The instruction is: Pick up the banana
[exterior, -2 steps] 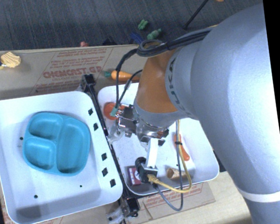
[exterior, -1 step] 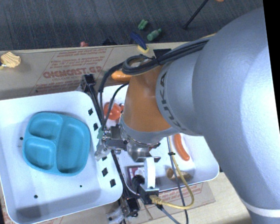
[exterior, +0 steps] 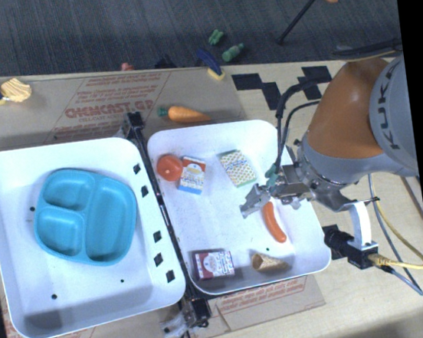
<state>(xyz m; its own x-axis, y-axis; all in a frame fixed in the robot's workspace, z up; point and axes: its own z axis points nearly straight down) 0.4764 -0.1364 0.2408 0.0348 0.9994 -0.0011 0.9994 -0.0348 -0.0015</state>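
Grey arm with jaws (exterior: 256,199) poised over the right shallow white bin (exterior: 209,137).
How wide the jaws stood could not be told; nothing was seen gripped. No banana could be made out with certainty. An orange-red sausage-shaped toy (exterior: 275,222) lay just right of the jaws; a blue divided plastic plate (exterior: 85,215) sat in the left shallow white bin (exterior: 10,253).
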